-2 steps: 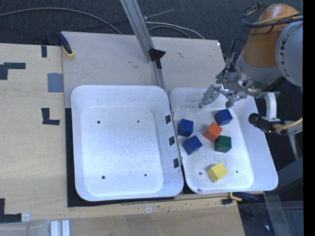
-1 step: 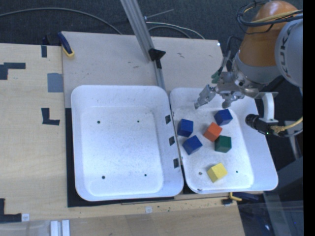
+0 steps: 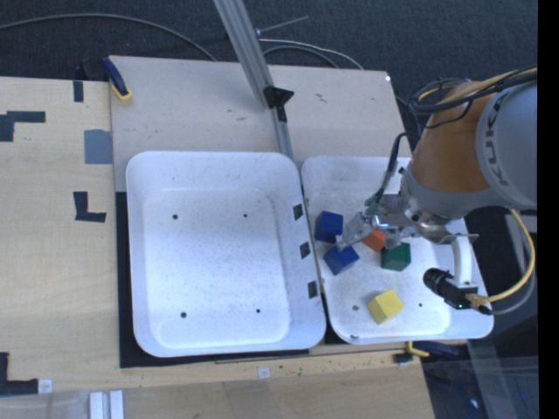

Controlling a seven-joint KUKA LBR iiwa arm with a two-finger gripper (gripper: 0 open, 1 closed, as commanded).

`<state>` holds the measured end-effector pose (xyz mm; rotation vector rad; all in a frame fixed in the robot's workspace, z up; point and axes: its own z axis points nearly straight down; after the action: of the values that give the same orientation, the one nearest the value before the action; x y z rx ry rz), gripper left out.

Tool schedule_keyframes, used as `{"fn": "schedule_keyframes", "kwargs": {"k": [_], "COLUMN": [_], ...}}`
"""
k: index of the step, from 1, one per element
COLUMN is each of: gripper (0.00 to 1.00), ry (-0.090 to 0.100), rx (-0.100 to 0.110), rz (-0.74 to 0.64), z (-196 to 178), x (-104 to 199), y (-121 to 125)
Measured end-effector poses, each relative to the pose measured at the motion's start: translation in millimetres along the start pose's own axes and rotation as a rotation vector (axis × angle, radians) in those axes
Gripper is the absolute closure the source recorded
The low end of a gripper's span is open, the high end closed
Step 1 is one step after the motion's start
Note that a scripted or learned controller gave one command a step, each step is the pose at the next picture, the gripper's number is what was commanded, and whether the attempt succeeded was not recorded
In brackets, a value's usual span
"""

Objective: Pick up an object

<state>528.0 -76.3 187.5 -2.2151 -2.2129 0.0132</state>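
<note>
Orange block [image 3: 375, 240] sits right under my claw [image 3: 370, 230], mid-right of frame; my grip state I cannot tell.

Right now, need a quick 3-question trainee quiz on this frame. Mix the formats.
1. True or false: the yellow block lies in the left bin.
2. Multiple choice: which block lies nearest the front edge of the right bin? A) green block B) yellow block C) the upper blue block
3. Fill in: the pincer is down among the blocks, right beside the small ____ block.

Key: 1 false, it lies in the right bin. 2 B. 3 orange. Whether the pincer grips anything cannot be told from this view.
</note>
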Motion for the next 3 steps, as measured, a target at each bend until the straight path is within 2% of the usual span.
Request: {"fn": "schedule_keyframes", "kwargs": {"k": [1, 2, 3], "gripper": [0.0, 1.0, 0.0], "ry": [-0.002, -0.001, -0.001], "rx": [-0.017, -0.01, -0.01], "rz": [-0.003, -0.003, -0.003], "z": [73.9, 68.0, 68.5], "x": [-17.4, -17.3, -17.4], "y": [33.9, 32.4, 32.3]}}
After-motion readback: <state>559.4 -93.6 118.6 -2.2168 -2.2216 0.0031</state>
